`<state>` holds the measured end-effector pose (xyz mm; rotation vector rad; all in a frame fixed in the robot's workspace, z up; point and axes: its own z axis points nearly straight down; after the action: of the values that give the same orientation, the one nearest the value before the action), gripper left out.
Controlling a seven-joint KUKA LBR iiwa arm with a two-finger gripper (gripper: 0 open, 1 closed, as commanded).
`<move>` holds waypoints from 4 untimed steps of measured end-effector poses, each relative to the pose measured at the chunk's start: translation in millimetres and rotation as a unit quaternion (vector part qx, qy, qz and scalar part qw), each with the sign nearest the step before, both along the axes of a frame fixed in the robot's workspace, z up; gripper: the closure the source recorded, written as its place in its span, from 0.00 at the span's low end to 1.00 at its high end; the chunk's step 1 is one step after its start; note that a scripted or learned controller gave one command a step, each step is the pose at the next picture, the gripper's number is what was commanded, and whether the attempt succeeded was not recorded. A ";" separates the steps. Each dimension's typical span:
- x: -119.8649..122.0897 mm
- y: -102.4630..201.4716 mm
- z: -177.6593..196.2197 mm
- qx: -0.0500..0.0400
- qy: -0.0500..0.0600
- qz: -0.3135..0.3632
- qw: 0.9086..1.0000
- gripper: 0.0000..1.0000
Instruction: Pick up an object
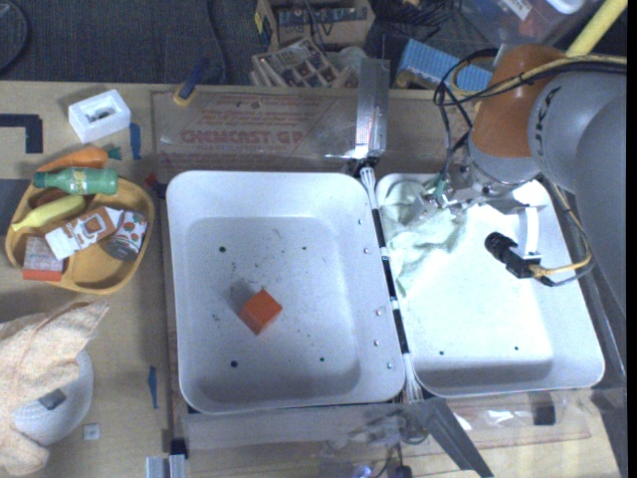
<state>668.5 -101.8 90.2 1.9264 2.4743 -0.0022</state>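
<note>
An orange block [261,312] lies alone in the left bin [269,183], a little left of its middle. A pale green, crumpled, cloth-like item [422,243] lies in the upper left part of the right bin [498,358]. My gripper [441,197] is low over the far left corner of the right bin, at the top edge of the pale item. The grey arm with its orange band [513,103] comes in from the upper right. The wrist hides how the gripper meets the pale item.
A black cable plug [510,251] hangs from the arm over the right bin. A wooden bowl of toy food [78,239] stands left of the bins. A clear plastic lid [261,133] lies behind them, and a pale cloth [40,361] at lower left.
</note>
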 end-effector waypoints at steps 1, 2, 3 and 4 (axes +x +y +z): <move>-0.8 25.4 94.0 0.002 0.000 -0.151 0.989 0.00; -0.3 6.1 6.8 0.002 0.000 -0.048 0.999 0.00; -1.0 -47.3 30.6 0.002 0.000 -0.069 0.998 0.00; 1.1 -34.8 1.3 0.001 -0.002 -0.036 0.999 0.00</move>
<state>669.6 -136.5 91.5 2.0140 2.4007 0.0034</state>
